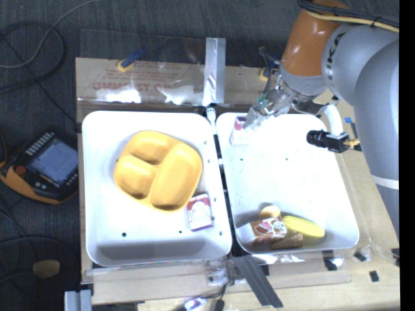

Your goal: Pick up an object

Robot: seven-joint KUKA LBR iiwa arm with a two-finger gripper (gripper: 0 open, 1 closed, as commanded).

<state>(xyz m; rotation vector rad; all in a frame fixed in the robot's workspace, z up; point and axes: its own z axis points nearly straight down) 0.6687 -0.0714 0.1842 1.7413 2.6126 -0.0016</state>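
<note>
You are looking down on two white bins sitting side by side on the surface. The arm point(363, 57) is reaching in from the right, its orange band showing above the wrist, and the jaws point(249, 123) are hanging over the far left corner of the right bin point(292, 173). A small pink-and-white card-like item point(238, 133) is lying right at their tips; you cannot tell whether the jaws are wide, narrow or gripping it, because the tips are too small and blurred.

In the left bin point(104, 232), a large yellow lumpy object point(157, 169) is taking up the middle, and a small white packet with a pink picture point(200, 212) is lying just beside its near right edge. Any print on the packet is too small to read.

At the near edge of the right bin, a yellow oblong item point(303, 226), a brown-and-red wrapped packet point(271, 229) and a small pale round piece point(269, 210) are clustering together. Their labels are unreadable.

A handheld pendant with a screen point(47, 167) is resting on the floor to the left.
</note>
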